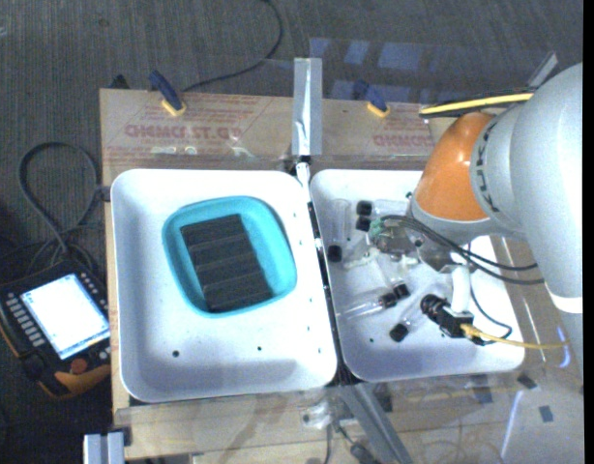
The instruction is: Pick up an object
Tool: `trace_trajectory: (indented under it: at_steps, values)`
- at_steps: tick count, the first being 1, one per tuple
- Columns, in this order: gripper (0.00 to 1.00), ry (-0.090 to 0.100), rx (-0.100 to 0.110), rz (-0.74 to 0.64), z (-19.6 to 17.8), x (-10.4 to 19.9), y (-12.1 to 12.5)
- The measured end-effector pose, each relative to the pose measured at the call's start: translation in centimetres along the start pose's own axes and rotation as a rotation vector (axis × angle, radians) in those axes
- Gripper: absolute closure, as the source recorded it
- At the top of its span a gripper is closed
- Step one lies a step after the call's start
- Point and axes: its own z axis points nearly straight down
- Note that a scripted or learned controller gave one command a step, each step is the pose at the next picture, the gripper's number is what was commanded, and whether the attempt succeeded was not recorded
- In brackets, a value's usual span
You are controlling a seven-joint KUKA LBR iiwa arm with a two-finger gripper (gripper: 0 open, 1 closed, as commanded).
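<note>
I see the end effector [399, 245] low in the right bin [490, 356]; its grip state I cannot tell. Teal tray [278, 249] lies left.

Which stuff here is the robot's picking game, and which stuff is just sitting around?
For the job:
- robot arm
- right bin
- small black pieces in it

Just sitting around:
- left bin
- blue tray with a dark ridged block
- handheld screen on the floor
- clamps
</note>
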Motion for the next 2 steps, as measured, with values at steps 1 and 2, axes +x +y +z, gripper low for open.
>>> trace_trajectory:
  at_steps: [1,2]
  values:
    - [1.00,0.001,-0.003,0.001,-1.0,0.0,0.1]
    - [1.00,0.001,0.011,-0.064,-14.8,2.6,1.8]
